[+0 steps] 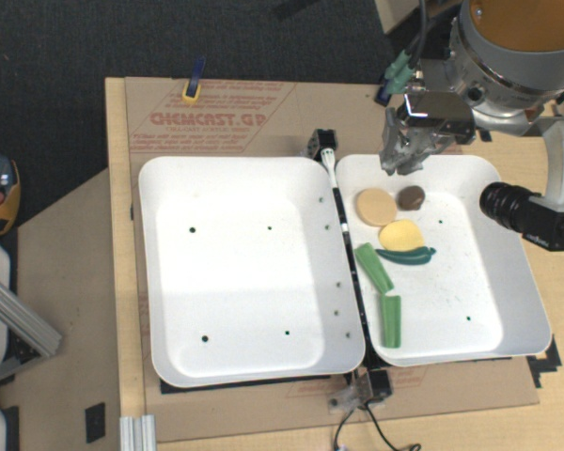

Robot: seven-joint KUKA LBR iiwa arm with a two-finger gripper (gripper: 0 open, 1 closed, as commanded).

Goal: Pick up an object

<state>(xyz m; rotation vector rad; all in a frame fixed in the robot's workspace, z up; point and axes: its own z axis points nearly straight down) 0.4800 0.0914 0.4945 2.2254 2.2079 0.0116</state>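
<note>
The right bin [479,318] holds a tan round disc [376,206], a small dark brown round piece [411,196], a yellow lump [400,236] with a dark teal curved piece [407,256] lying against it, and two green sticks [373,266] [391,319]. My gripper [401,162] hangs over the bin's back edge, just behind the tan disc and the brown piece. Nothing shows between its fingertips.
The left bin [169,280] sits beside the right one, with a black clip [321,143] at the top of the divide. A black cylinder [512,209] juts in over the right bin's right rim. A cardboard sheet [216,116] lies under both bins.
</note>
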